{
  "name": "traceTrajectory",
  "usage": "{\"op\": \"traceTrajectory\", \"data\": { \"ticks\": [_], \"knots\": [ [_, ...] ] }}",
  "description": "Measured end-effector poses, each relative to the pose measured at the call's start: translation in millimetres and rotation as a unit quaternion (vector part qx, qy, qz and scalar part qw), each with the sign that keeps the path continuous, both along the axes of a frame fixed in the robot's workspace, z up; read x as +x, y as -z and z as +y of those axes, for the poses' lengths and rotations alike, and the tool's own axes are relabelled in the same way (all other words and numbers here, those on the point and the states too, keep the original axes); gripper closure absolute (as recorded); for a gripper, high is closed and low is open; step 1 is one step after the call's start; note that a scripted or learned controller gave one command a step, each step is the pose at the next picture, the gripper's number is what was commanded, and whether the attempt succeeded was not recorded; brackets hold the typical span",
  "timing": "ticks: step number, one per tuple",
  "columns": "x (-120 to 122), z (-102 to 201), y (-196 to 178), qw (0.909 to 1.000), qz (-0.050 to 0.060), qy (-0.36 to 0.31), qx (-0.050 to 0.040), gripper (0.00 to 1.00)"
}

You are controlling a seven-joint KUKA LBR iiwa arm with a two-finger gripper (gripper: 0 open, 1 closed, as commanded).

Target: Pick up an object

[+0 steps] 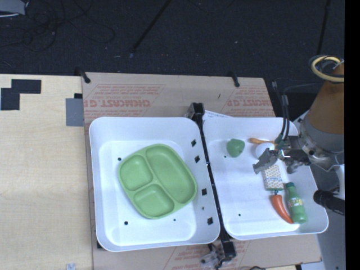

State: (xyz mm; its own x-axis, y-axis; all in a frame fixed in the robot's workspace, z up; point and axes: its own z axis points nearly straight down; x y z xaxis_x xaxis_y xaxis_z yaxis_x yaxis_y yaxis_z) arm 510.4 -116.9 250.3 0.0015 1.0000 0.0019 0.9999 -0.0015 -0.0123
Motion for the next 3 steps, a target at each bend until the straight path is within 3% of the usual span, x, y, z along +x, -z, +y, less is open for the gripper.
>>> {"op": "traceTrajectory", "data": {
  "ticks": [1,3],
  "knots": [
    [2.0,-0.3,-5.1,1.0000,-0.005,-0.001,-0.0009,0.00],
    [-4.6,7.1,95.5,1.0000,-0.002,0.000,0.0002,0.00]
  ]
}}
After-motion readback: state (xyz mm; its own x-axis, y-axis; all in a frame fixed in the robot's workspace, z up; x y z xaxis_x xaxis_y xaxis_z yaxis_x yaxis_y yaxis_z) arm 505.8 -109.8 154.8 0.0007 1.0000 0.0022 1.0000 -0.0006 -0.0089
